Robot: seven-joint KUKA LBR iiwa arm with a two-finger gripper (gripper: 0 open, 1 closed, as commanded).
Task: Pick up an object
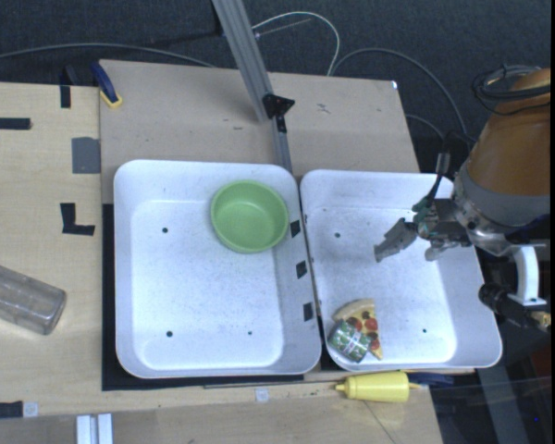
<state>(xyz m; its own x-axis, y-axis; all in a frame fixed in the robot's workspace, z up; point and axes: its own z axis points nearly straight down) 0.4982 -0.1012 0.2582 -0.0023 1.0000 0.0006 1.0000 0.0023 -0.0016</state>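
My gripper (409, 249) hangs over the middle of the right bin (462, 340), its two fingers spread open with nothing between them. A pizza-slice toy (362, 320) lies in that bin's near left corner, touching a small round green and white object (348, 342); both sit well below and left of the gripper. A green bowl (250, 215) rests upright in the left bin (166, 294), near its far right side.
A yellow squeeze bottle (377, 387) lies on the bench just outside the right bin's near edge. A clear plastic container (18, 296) lies at far left. A slanted metal pole (245, 44) ends at the bins' far junction.
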